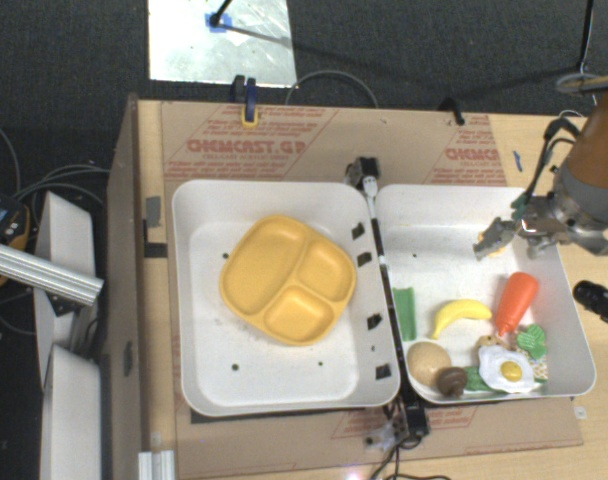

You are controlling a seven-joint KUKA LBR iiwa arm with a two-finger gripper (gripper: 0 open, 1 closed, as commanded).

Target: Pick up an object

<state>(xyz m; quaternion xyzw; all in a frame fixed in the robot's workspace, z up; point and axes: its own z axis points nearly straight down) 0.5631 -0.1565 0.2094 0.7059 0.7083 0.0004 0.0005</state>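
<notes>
Orange carrot (pixel 515 302) lying in right bin (pixel 434 218), tool (pixel 496 236) above, fingers apart

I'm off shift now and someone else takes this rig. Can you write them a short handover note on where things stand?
Gripper: over the back of the right bin, above bare floor, nothing between its jaws; I can't tell whether they are open or shut.
Right bin, front half: carrot, banana, fried egg, green block, a tan egg-shaped piece with a small brown piece against it, and a green leafy piece.
Left bin: yellow divided plate.
Done: nothing picked up yet.
Left: lower onto one item, likely the nearby carrot, grip and lift it.
</notes>
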